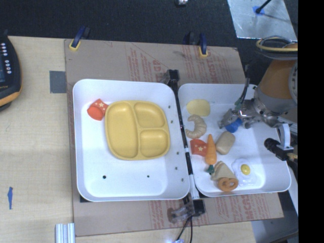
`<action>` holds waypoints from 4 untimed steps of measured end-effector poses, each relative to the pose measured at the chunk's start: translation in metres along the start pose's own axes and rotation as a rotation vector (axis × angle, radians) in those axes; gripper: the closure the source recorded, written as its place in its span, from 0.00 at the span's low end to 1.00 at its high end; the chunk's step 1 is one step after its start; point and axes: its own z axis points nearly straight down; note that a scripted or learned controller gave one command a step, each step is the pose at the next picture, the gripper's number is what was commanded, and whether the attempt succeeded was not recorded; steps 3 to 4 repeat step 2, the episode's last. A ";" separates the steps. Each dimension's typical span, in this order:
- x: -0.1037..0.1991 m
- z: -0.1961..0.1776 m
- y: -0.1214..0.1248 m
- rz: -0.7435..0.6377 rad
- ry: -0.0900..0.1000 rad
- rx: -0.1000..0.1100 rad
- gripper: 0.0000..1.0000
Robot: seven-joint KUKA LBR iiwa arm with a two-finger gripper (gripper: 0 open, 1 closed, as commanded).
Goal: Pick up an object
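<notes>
My gripper (236,119) hangs over the upper middle of the right bin (276,184), reaching in from the right. A small blue object (231,127) lies right at its tip, partly hidden by the metal. Whether that object is held cannot be made out. Several toy foods lie in the same bin: a pale yellow slice (198,107), a curved beige shrimp (196,126), a red strawberry piece (198,147), an orange carrot (210,151), a tan lump (225,143), a fried egg (244,169) and a brown-orange ring piece (226,181).
The left bin (126,186) holds a yellow divided plate (136,129) and a red toy piece (96,110) at its upper left. A ridge (181,135) divides the two bins. A black and orange device (7,70) sits at the far left of the bench.
</notes>
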 end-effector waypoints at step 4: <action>0.047 -0.060 -0.001 -0.004 0.001 0.001 1.00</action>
